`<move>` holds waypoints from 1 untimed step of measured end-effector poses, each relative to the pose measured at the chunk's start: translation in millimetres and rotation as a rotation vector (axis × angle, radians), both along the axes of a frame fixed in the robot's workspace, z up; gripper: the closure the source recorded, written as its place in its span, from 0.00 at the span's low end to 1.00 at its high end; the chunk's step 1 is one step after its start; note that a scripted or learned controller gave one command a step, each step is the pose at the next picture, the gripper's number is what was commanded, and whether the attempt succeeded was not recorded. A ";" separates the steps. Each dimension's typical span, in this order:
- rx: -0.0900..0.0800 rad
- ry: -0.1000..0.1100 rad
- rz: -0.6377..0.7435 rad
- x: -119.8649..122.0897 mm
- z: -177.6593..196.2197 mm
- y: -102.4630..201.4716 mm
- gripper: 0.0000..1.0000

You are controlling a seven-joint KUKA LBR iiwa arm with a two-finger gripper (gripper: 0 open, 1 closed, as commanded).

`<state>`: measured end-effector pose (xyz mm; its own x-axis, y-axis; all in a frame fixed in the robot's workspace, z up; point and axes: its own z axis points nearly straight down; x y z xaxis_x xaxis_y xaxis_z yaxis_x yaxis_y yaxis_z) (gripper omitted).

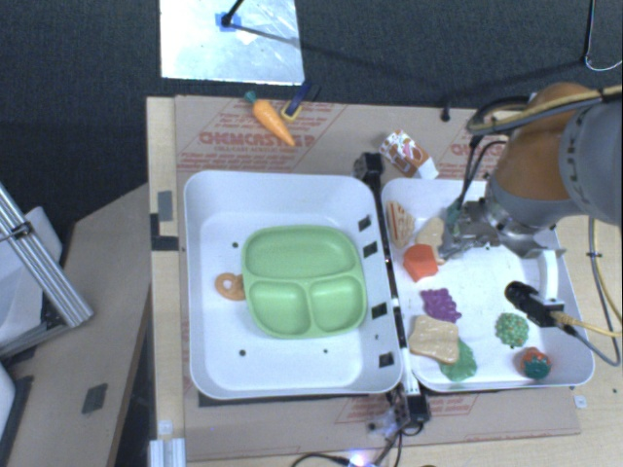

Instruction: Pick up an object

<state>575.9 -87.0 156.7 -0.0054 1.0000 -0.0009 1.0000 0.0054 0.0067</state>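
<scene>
My gripper (455, 239) hangs low over the upper middle of the right bin (574, 358). Just left of it and slightly below lies an orange-red block (421, 262), very close to the gripper. A pale food piece (429, 231) and a striped slice (400, 223) lie to its upper left. Further down the bin are purple grapes (440, 305), a bread slice (433, 337) on a green leaf (464, 363), a broccoli head (511, 329) and a red-and-green ball (532, 363). I see nothing held in the gripper.
The left bin (209, 222) holds a green divided plate (302, 280) and a small pretzel (230, 286). Behind the bins, on the cardboard, lie a carrot (273, 122) and a wrapped snack packet (407, 154). The arm's grey body (569, 163) covers the right bin's far right corner.
</scene>
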 end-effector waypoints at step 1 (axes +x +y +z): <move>0.000 -0.001 0.001 5.8 63.6 2.6 1.00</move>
<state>581.8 -84.4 220.3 -0.0062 1.0000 -0.0011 0.9999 0.0062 0.0080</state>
